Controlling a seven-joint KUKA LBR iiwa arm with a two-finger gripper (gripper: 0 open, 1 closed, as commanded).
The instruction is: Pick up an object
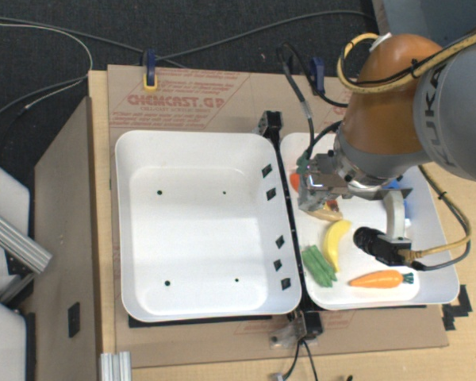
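An aluminium rail (16, 240) slants across the far left edge, off the brown cardboard sheet (95, 213) that carries both bins. A yellow clamp (150, 75) grips the sheet's back edge. The left bin (120, 213) shows a broad white floor marked by four small dark dots, with open room from wall to wall. A row of black tabs (270, 194) runs down the seam where it meets the right bin (428, 296), the two rims touching. A blue clamp (316, 75) sits at the back edge, behind that seam.

The pickable objects all lie in the right bin. A small red item (295, 179) lies against the bin's left wall, just beside the gripper (320, 201), which hangs low over the left half of the bin. Whether the gripper is apart or together cannot be told from this angle, and nothing can be seen held in it. A green vegetable (319, 264) lies near the front left corner, close to the seam wall, and a yellow banana (335, 241) lies just beside it on its right, directly in front of the gripper. An orange carrot (376, 279) lies lengthwise along the front rim, near the banana but apart from it.

The grey and orange arm (389, 94) comes in from the right and covers the back and middle of the right bin. Clear white floor shows in a narrow strip between the banana and the carrot and at the front right corner.
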